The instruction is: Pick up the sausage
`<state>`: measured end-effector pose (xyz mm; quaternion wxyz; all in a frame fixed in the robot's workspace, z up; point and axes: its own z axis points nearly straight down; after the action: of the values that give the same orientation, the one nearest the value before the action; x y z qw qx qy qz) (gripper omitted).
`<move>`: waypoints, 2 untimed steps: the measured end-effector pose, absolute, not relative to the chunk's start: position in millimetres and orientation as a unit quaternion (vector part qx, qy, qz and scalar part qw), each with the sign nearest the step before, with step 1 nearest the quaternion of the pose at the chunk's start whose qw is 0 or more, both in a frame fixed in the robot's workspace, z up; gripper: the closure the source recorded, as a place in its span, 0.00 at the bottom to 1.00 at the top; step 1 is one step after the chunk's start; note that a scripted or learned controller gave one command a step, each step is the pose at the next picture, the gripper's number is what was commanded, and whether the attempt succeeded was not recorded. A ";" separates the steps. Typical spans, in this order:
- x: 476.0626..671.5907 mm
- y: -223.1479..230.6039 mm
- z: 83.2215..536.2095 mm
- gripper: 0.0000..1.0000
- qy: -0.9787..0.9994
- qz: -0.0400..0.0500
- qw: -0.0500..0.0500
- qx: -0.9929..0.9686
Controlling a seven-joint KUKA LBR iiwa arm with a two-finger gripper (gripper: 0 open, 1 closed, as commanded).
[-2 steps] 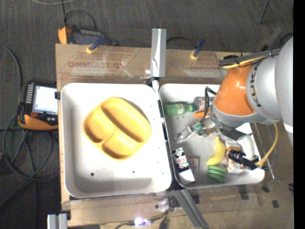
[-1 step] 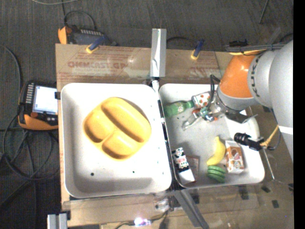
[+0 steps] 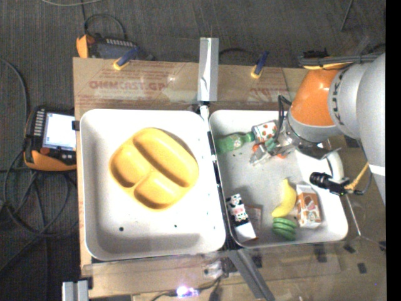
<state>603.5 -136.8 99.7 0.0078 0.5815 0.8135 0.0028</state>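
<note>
My gripper (image 3: 264,150) is down in the back part of the right bin (image 3: 335,234), reached in from the right under the orange wrist band. It sits just right of a green bottle (image 3: 233,143) and just below a small white carton with red spots (image 3: 265,130). A small reddish and green patch shows against the gripper's tip; what it is cannot be told. The arm's body hides the bin's back right corner.
A banana (image 3: 286,199), a green round toy (image 3: 285,228), an orange-and-white carton (image 3: 308,208) and a cow-patterned box (image 3: 238,213) lie in the right bin's front. A yellow divided dish (image 3: 154,167) sits in the left bin (image 3: 100,231).
</note>
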 end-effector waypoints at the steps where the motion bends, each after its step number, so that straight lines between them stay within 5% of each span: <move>1: 603.5 -135.9 108.2 1.00 0.814 0.003 0.007 0.581; 2: 519.8 -169.6 94.3 1.00 0.886 0.001 0.003 0.464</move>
<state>519.8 -169.6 94.3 0.0027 0.4638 0.8859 0.0006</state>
